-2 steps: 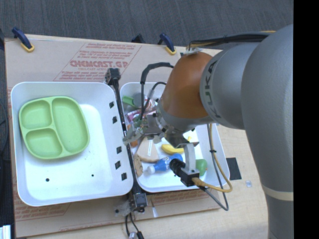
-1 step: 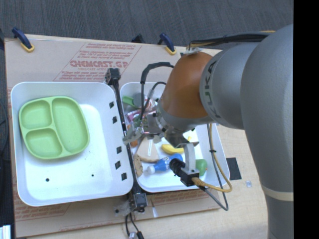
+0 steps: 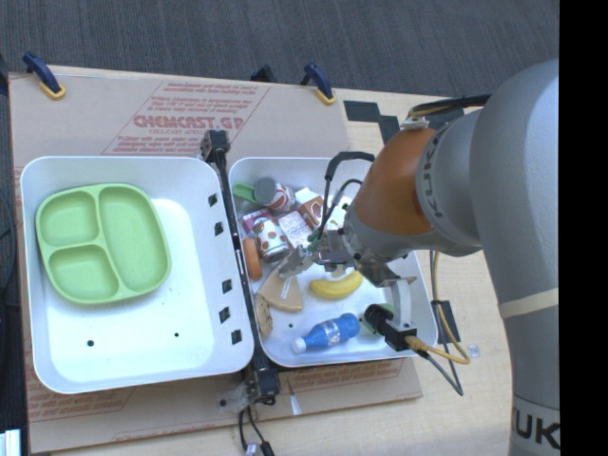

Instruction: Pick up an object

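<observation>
The right bin (image 3: pixel 414 283) holds a heap of small items. Among them are a yellow banana (image 3: pixel 337 286), a blue bottle (image 3: pixel 329 332) lying on its side, a tan wedge (image 3: pixel 282 294) and a red-and-white packet (image 3: pixel 270 230). An orange carrot-like piece (image 3: pixel 252 258) lies along the bin's left wall. My gripper (image 3: pixel 319 255) is low in the middle of this bin, just above the banana and right of the packet. The orange-banded wrist (image 3: pixel 399 188) hides most of it, along with the bin's right half.
A light green divided plate (image 3: pixel 103 243) lies in the upper left of the left bin (image 3: pixel 142 350). Black clips line the wall between the bins. A yellow cable and a black plug (image 3: pixel 389 326) hang over the right bin's lower right corner.
</observation>
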`<state>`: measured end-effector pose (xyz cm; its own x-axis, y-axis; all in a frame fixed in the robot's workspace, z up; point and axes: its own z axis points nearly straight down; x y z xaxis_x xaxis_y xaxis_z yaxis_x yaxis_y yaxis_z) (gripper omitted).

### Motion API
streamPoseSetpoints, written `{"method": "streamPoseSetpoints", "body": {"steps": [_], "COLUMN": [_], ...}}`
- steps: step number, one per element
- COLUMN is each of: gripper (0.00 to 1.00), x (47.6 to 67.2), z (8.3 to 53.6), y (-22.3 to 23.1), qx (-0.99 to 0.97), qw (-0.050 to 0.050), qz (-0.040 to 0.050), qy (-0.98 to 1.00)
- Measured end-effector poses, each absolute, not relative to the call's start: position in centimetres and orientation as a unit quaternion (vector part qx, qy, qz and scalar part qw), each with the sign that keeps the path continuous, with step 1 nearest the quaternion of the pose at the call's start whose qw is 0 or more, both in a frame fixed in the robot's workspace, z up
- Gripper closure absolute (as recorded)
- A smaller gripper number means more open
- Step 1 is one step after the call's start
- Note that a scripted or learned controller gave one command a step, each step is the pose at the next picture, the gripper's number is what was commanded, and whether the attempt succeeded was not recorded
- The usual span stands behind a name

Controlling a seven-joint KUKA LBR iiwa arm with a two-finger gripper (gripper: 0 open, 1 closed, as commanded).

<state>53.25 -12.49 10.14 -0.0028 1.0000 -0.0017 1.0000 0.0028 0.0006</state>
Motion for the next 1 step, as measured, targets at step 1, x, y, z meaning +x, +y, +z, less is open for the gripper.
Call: {"method": "streamPoseSetpoints", "body": {"steps": [1], "gripper": [1.0], "x": [53.34], "z": [11.2], "y": [-12.26], "qx": [0.703], "qw": [0.0], "qz": [0.0001], "qy": [0.711]}}
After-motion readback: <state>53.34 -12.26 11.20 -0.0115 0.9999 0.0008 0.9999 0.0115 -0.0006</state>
